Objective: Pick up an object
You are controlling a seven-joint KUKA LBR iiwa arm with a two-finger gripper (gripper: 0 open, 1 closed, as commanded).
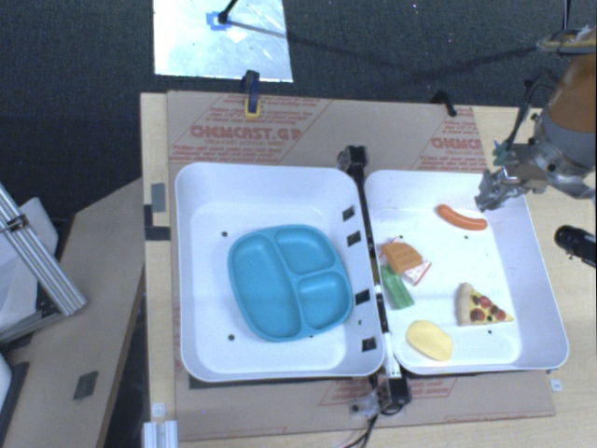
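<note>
1. Hand hangs just above the right bin's far edge, beside the sausage; whether it is open or closed I cannot tell.
2. Sausage lies in the bin, seemingly ungrasped.
3. Pizza slice and other foods lie nearer; picking remains.

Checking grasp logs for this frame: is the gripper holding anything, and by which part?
Nothing is seen held. The gripper hangs just right of the sausage in the right bin, with nothing between its fingers; the sausage lies on the bin floor.
</note>
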